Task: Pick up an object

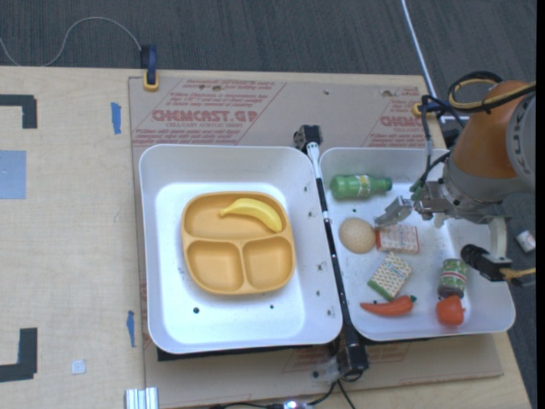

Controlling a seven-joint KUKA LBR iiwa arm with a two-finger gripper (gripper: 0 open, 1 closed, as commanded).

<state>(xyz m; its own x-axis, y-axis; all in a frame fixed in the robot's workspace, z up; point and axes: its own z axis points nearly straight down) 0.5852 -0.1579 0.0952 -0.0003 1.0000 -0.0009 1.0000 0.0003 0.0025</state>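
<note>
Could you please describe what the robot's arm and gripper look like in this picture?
The arm is a rounded grey body with a broad orange band above the wrist, and black cables loop over the top of it. The gripper is a small grey metal piece at its end.

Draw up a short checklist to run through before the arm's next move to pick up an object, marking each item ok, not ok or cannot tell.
1. Objects lie in the right bin: ok.
2. gripper is over that bin: ok.
3. Gripper near a target, the small box just below it: ok.
4. Nothing between the fingers yet: cannot tell.
5. Box stands apart from its neighbours: not ok, the egg is right against it.
6. banana rests in the yellow tray, out of the way: ok.
</note>
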